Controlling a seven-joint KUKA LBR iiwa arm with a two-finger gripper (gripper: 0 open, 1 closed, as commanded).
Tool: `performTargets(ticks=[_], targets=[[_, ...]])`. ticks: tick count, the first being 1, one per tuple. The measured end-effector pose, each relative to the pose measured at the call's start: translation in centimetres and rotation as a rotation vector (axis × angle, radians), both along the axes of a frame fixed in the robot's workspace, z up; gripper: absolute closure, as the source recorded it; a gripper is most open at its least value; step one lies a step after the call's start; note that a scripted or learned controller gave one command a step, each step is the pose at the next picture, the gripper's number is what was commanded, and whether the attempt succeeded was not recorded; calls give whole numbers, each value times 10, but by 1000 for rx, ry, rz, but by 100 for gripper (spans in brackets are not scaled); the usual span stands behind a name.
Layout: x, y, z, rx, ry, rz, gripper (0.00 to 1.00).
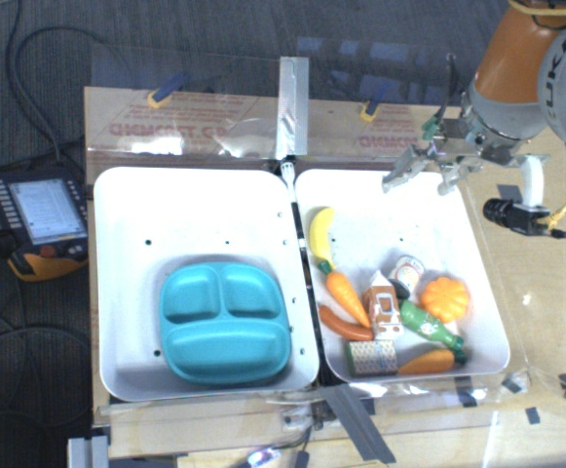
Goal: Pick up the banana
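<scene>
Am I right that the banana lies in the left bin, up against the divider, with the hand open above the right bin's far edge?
Not quite: the banana lies in the right bin, not the left. The camera view shows it against the divider just above a carrot. The rest holds: the hand is open above that bin's far edge.

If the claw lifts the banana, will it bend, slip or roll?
The banana looks like smooth moulded plastic, so probably stiff and somewhat slippery. Its curved shape may let it rock or turn when pinched. It lies against the bin's left wall, leaving little finger room there.
</scene>
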State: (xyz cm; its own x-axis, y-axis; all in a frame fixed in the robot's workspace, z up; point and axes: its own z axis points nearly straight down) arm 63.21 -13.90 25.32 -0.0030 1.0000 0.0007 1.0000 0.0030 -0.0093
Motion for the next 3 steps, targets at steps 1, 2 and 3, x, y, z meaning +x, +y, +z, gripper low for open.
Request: performTargets(ticks=[1,2,3], targets=[[35,58,-75,-2,3,-186,0],[35,110,-75,-5,3,-314,0],[-13,120,-75,-6,2,-374,0]])
